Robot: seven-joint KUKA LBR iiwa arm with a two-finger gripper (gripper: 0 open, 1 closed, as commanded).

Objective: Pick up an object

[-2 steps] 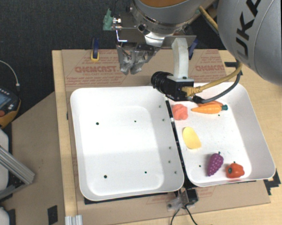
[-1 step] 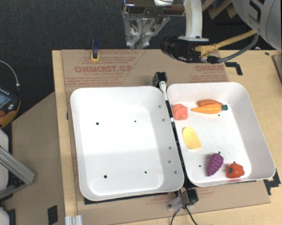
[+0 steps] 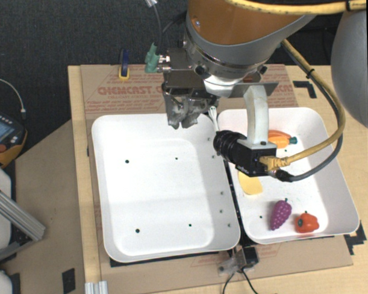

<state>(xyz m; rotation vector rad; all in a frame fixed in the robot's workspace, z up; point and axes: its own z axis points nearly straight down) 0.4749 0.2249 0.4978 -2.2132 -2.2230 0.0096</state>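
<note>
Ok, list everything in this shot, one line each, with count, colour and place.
left bin: one, white, left half of the bench
right bin: one, white, beside it
grapes: one bunch, purple, right bin, near front
tomato: one, red-orange, right of the grapes
yellow piece: one, right bin, partly under the black camera mount
orange item: one, right bin, back, partly hidden
arm: one, orange band, top
gripper: one, grey, over left bin's back edge

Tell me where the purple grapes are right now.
The purple grapes lie in the right bin, near its front edge, just left of the red tomato.
</note>
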